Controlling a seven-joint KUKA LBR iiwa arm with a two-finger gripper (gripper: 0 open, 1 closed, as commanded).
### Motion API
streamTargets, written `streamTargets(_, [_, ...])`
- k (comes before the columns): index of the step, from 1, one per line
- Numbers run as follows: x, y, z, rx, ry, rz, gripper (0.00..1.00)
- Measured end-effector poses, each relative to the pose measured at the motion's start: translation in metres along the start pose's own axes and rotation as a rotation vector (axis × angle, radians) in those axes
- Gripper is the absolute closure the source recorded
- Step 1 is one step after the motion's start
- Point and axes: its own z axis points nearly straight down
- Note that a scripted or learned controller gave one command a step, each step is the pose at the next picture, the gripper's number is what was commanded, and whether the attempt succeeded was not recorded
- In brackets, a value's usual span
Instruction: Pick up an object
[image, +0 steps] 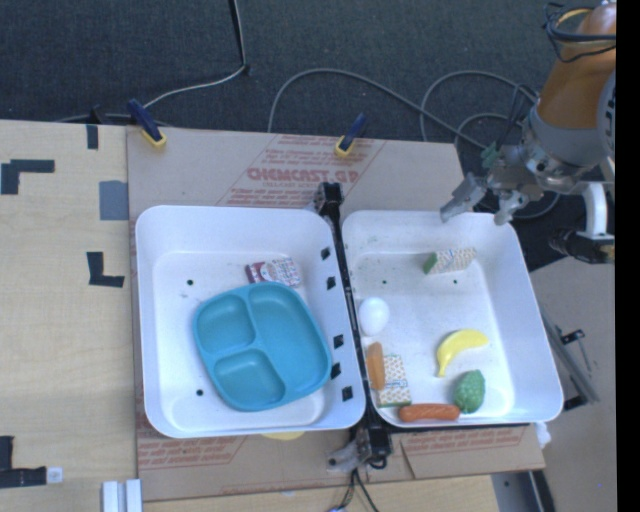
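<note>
I saw the grey two-finger gripper (482, 203) hanging with fingers spread, holding nothing, over the right white bin's (525, 300) far rim; a curved yellow plastic banana (459, 349) lay inside, well apart

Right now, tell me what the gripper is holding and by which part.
Nothing is held. The gripper hangs open above the far rim of the right bin, with nothing between its fingers; the nearest item, a small sponge, lies apart from it in the bin.

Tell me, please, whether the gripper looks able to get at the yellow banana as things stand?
Probably yes: the banana lies uncovered in the right bin, apart from its neighbours, and the gripper hovers over that bin's far rim.
</note>
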Motion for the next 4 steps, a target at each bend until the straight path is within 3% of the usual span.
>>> streamTargets(1, [0.037,-0.034,0.108,0.004,0.002,0.0,0.0])
streamTargets(2, [0.036,-0.11,0.119,0.002,0.001,0.001,0.0])
streamTargets(3, [0.025,-0.143,0.166,-0.028,-0.007,-0.003,0.0])
streamTargets(4, [-0.061,-0.151,0.122,-0.001,-0.002,0.002,0.0])
